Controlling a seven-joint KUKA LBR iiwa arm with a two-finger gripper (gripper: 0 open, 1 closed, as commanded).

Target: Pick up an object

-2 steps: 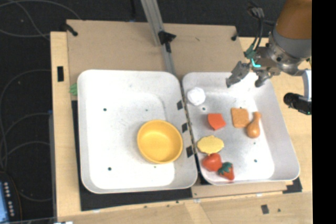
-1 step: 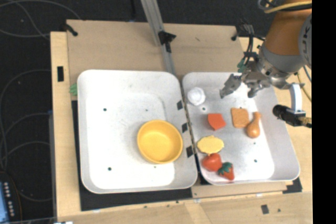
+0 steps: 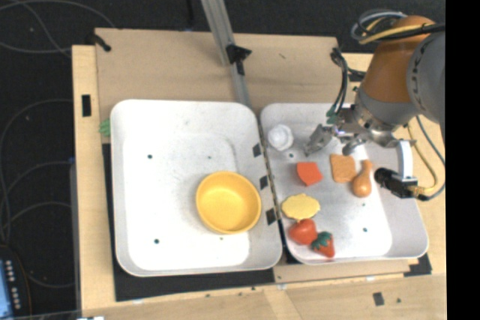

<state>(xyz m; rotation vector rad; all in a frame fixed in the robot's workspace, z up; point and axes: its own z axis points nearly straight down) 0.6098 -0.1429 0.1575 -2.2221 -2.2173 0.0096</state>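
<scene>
The right bin (image 3: 390, 236) holds several toy foods: an orange-red block (image 3: 308, 173), a tan slab (image 3: 343, 168), an orange pear-like piece (image 3: 362, 181), a yellow flat piece (image 3: 300, 205), a red tomato (image 3: 303, 231) and a strawberry (image 3: 323, 243). A small clear-white cup (image 3: 280, 136) stands near its back left corner. My gripper (image 3: 334, 139) hangs over the back of the right bin, just above the orange-red block and the tan slab, its fingers spread apart with nothing between them.
A yellow bowl (image 3: 227, 201) sits in the left bin (image 3: 150, 161) near the divider. A metal pole (image 3: 217, 19) slants up from between the bins at the back. The arm's orange-banded wrist (image 3: 394, 71) looms over the right bin's back right corner.
</scene>
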